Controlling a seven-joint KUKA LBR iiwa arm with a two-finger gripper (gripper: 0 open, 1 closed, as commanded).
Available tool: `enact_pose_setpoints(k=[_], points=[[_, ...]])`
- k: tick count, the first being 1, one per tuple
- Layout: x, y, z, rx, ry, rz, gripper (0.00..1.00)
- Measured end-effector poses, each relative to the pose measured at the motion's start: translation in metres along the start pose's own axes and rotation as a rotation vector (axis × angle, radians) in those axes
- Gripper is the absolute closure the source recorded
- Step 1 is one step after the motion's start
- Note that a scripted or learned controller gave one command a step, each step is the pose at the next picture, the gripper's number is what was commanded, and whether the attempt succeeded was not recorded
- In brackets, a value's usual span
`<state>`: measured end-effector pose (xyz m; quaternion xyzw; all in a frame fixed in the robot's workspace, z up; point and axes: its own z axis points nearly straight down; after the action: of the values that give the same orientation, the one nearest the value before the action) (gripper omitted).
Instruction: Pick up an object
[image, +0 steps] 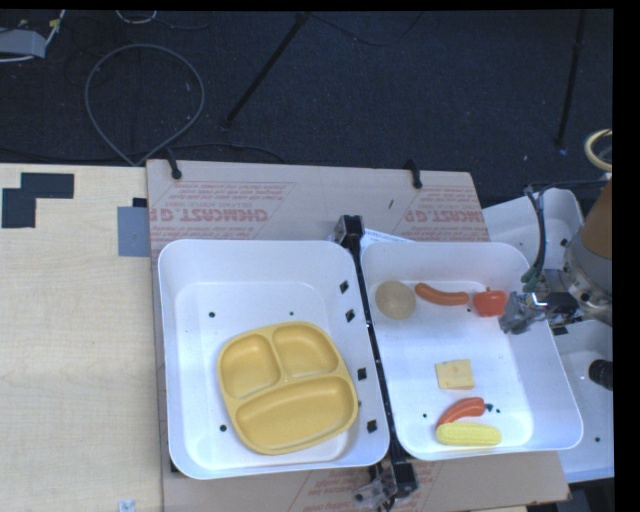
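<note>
The right bin (545, 395) holds several toy foods. A beige round ball (395, 299) lies at its back left, with an orange sausage (441, 294) beside it. A small red-orange piece (490, 302) sits to the right of the sausage. A yellow cheese square (456, 374) lies mid-bin. At the front lie a red chili (461, 409) and a yellow corn cob (468, 434). My gripper (520, 312) hangs low at the bin's right wall, right beside the red-orange piece; whether it touches the piece is not discernible.
The left bin (190, 300) holds a yellow divided plate (287, 385). A black divider (365, 340) runs between the bins. Cardboard (300, 205) lies under both. The arm's wrist and cables (580, 270) overhang the right bin's right rim.
</note>
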<state>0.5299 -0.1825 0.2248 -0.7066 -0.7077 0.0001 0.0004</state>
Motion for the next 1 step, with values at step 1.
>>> enact_pose_setpoints(k=[1], points=[[0.0545,-0.0033,-0.0101,0.002,0.003,-0.004,1.00]])
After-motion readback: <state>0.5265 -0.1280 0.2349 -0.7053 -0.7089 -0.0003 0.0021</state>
